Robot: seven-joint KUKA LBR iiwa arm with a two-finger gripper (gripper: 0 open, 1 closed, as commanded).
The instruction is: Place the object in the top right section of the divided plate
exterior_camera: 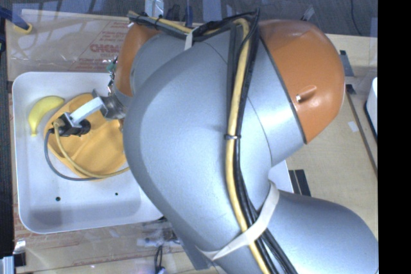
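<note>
Big grey arm sprawls over the bench, gripper down over the orange-yellow round plastic plate in the left shallow white bin; wide or narrow, can't tell. Pale yellow banana-shaped object lies at the plate's upper-left rim

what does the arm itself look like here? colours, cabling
Bulky, rounded grey arm with glossy orange sections, the biggest an orange dome at upper right. Yellow and black cables run bundled along its length, held by a pale strap low down.
</note>
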